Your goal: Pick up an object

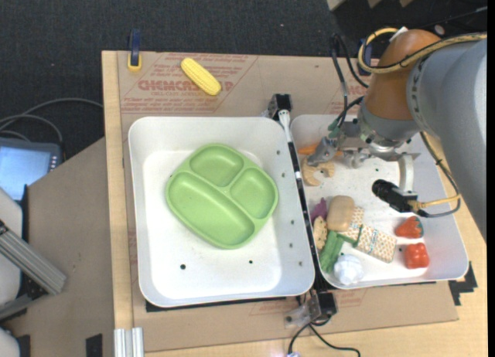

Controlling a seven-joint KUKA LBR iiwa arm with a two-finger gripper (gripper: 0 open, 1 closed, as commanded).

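Many small things crowd the right bin (456, 259), so the gripper (334, 149), its state impossible to tell, should aim at one separate piece.

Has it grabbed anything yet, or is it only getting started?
Nothing looks picked up yet. The end effector is low over the right bin, at its upper left corner near a tan item. Whether it grips anything is unclear. The lift remains.
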